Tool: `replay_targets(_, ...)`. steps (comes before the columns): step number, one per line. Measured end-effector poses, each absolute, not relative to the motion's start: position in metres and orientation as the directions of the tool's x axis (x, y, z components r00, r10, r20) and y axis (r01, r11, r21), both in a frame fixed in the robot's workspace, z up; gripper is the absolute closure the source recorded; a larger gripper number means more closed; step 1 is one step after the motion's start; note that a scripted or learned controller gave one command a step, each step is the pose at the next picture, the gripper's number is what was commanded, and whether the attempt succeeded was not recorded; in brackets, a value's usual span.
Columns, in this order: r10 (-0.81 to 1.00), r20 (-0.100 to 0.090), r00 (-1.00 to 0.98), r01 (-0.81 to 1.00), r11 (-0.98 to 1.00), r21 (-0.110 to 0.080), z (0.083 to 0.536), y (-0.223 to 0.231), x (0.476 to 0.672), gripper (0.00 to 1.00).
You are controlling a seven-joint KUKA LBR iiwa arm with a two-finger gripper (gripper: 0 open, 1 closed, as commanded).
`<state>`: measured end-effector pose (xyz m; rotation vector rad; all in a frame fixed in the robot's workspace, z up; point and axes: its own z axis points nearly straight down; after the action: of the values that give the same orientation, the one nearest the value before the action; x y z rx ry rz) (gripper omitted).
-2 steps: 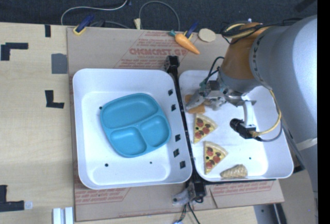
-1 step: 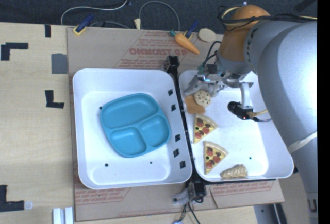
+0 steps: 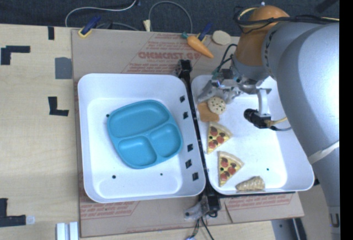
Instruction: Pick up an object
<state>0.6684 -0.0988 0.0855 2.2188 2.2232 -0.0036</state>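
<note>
From my console, nothing was lifted yet: the gripper (image 3: 216, 90) hung low over the cookie (image 3: 216, 104) at the far left corner of the right bin (image 3: 287, 175). I couldn't tell how wide it stood or whether it gripped anything (too much metal clutter). The bin's left wall sat just beside the cookie, pizza slices (image 3: 217, 137) crowding nearer; open floor lay rightward.

Arm (image 3: 309, 84): broad grey casing, orange band (image 3: 259, 26) above the wrist, black cables, metallic pincer (image 3: 218, 87) at the tip.
</note>
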Motion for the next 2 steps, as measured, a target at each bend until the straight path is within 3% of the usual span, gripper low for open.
replay_targets(2, 1.000, -0.001, -0.002, 1.000, 0.002, 0.001, 0.0857, -0.1024, 0.6689, 0.00)
